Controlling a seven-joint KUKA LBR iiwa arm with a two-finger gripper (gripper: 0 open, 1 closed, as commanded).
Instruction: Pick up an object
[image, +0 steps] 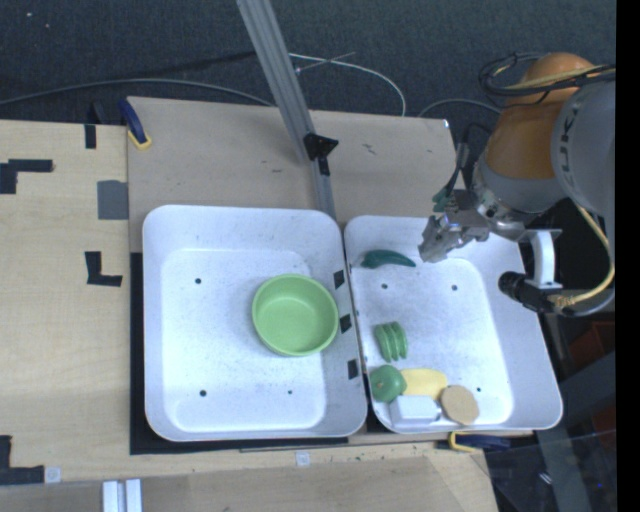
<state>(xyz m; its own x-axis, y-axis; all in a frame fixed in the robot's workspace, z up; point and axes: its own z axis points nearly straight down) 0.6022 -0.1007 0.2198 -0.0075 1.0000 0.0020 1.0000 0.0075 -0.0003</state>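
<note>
Dark green curved piece: lies at the right bin's far left corner, just beside the gripper; judged light, stiff, slippery; best pinched across its narrow middle.
Fingers: state cannot be told.
Right bin count: one ribbed green piece, one green ball, one yellow piece, one white block, one tan disc.
Left bin: one green bowl.
</note>
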